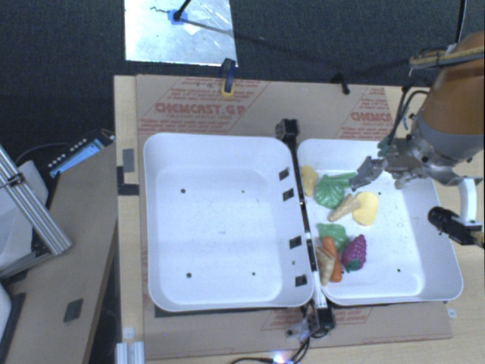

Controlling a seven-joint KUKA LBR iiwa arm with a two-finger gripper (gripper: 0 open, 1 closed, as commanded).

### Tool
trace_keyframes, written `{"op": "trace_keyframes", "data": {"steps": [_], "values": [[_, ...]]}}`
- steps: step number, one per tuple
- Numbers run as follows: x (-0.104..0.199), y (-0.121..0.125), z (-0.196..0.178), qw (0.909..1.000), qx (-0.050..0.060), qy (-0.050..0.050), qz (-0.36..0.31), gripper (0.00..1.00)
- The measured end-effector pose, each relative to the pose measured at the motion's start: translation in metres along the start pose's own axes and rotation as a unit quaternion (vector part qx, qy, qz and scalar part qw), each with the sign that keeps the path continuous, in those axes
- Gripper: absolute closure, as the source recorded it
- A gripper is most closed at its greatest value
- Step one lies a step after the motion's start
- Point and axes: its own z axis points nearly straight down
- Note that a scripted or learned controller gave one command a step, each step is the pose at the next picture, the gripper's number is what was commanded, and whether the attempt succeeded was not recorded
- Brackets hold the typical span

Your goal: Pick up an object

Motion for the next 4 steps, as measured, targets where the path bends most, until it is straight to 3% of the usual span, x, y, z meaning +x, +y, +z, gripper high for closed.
{"op": "trace_keyframes", "data": {"steps": [1, 2, 3, 4], "values": [[0.004, -0.033, 0.106, 1.0000, 0.005, 0.001, 0.001, 0.00], [-0.001, -0.067, 0.177, 1.0000, 0.002, 0.000, 0.002, 0.00], [0.000, -0.064, 0.163, 1.0000, -0.001, 0.000, 0.001, 1.00], [0.097, 0.010, 0.067, 0.9999, -0.008, 0.002, -0.006, 1.00]]}}
